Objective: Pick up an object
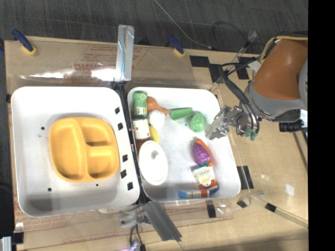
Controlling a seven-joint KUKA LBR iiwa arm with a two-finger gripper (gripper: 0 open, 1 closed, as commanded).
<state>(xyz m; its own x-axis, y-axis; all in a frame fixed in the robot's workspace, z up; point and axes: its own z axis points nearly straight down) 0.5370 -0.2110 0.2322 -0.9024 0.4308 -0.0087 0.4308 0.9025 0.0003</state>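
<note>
My gripper (222, 125) hangs over the right edge of the right bin (175, 187), with nothing visibly held between its fingers. Just left of it lie a green lumpy toy (197, 122) and a green block (181, 113). Below it rests a purple eggplant-like toy (201, 152), and under that a small orange and white pouch (203, 175). Along the bin's left side stand a green-capped bottle (140, 104), a dark bottle with a label (140, 127), an orange toy (155, 105) and a white round lid (153, 161).
The left bin (31, 187) holds a yellow divided tray (84, 148). A blue and red marker (196, 193) lies along the right bin's front wall. A metal post (124, 54) stands behind the divide between the bins. Cables trail over the bench behind the arm.
</note>
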